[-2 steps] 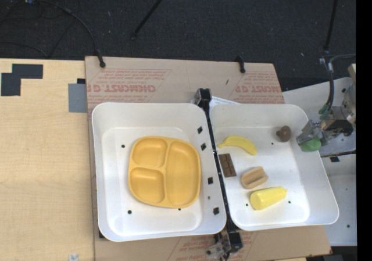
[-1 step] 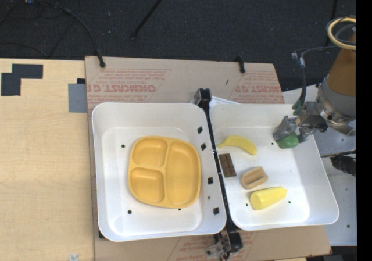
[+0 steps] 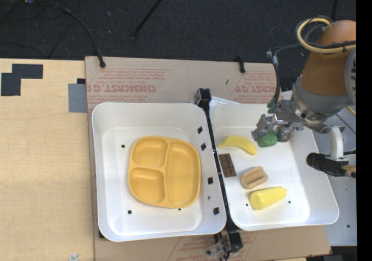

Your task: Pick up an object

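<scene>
Gripper (image 3: 266, 132) is low over the upper part of the right bin (image 3: 317, 210), clenched on a small green object (image 3: 268, 139) that shows between and just under the fingertips. Can't tell if the green object is lifted or touching the bin floor. Arm (image 3: 325, 74) comes in from the right, orange band above the wrist.

Banana (image 3: 238, 145) lies just left of the green object, close but apart from it, near the divider between the bins. Below the banana: a dark brown block (image 3: 227, 165) by the divider, then a tan bread-like piece (image 3: 254, 177), then a pale yellow chunk (image 3: 268, 197) nearest the front edge. All three loose on the floor, well clear of the gripper.

Left bin (image 3: 110, 120) holds a yellow divided plate (image 3: 164, 171), lying flat, roughly centred.

Both bins sit on a cardboard sheet (image 3: 151, 82) on the wooden bench (image 3: 40, 161).
</scene>
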Controlling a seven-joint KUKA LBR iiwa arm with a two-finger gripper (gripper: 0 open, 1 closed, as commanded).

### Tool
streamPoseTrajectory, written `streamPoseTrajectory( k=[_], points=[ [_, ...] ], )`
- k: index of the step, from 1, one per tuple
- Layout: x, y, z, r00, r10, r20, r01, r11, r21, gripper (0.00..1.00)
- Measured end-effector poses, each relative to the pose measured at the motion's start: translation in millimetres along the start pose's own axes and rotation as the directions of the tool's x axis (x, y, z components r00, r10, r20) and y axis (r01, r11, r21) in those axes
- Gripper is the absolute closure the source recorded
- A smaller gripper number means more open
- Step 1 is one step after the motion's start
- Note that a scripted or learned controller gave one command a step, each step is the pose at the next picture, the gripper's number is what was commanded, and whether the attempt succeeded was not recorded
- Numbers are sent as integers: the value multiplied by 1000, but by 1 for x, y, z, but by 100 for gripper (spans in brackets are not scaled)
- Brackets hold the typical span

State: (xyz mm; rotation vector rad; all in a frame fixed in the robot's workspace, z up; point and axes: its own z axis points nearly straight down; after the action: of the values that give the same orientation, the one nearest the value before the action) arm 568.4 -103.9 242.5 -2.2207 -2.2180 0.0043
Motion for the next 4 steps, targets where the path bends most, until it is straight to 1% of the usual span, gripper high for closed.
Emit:
streamPoseTrajectory(
  k=[1,2,3,4],
  points=[
    [40,10,-2,1000,-1,0,1,1000,-1,100],
    [93,30,4,1000,-3,0,3,1000,-1,100],
    [134,33,5,1000,-2,1,2,1000,-1,100],
    [173,42,13,1000,-3,1,3,1000,-1,100]
  ],
)
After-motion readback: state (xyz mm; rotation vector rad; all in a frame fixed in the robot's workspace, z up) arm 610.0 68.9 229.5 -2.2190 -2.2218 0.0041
